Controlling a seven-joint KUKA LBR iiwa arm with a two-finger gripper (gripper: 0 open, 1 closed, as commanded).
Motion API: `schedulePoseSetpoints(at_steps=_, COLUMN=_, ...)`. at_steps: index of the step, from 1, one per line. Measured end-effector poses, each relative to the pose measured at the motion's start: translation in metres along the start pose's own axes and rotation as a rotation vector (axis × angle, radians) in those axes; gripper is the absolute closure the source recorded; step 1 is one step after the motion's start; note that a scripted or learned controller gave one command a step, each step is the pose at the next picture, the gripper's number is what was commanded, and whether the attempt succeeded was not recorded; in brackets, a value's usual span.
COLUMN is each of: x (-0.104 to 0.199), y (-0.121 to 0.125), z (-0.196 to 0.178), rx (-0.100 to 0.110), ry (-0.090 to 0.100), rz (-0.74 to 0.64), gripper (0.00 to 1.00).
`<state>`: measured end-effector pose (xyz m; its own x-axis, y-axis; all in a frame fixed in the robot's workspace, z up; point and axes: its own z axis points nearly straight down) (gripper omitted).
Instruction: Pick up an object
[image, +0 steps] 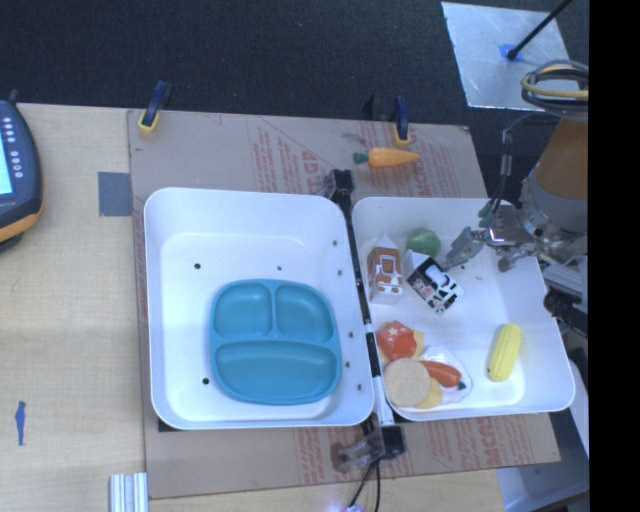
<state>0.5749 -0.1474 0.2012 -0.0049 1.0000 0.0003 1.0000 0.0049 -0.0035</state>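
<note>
Above the right bin (540, 300), gripper (468, 247) beside black-and-white box (434, 285), fingers' state unclear, red cardboard (290, 150) print unreadable

1. The arm (560, 170) shows a broad orange band above a grey wrist.
2. The gripper (470, 245) is bare grey metal, with slim angular fingers.
3. A small green mark sits beside the wrist housing.
</note>
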Motion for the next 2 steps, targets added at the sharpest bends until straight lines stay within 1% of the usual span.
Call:
schedulePoseSetpoints(at_steps=1, x=0.014, y=0.022, z=0.088, rx=0.007, ry=0.001, rz=-0.003, gripper=0.00)
schedulePoseSetpoints(at_steps=2, x=0.011, y=0.023, z=0.072, rx=0.001, ry=-0.002, rz=-0.002, gripper=1.00)
